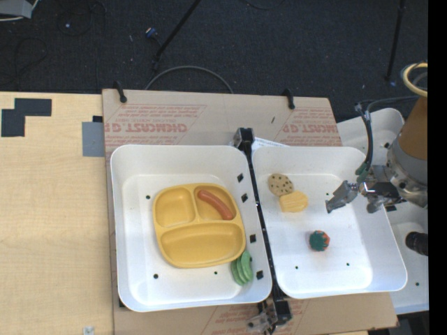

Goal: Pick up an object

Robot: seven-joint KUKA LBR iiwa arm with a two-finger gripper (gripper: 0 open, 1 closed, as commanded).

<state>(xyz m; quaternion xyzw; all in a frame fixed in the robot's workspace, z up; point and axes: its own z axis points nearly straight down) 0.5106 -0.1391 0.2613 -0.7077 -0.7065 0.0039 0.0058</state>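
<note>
Camera view is showing the gripper (347, 195) hanging over the right bin (377, 274), at three o'clock from the yellow cake (293, 202) and one o'clock from the ball (319, 240); I cannot tell its jaw opening. A cookie (280, 183) is lying at twelve o'clock of the cake

the surface (49, 208) is pale wood with dark patches at its far left. on it lies a printed cardboard sheet (209, 121), which carries the left bin (133, 187) and right bin (380, 257) side by side, touching.
</note>
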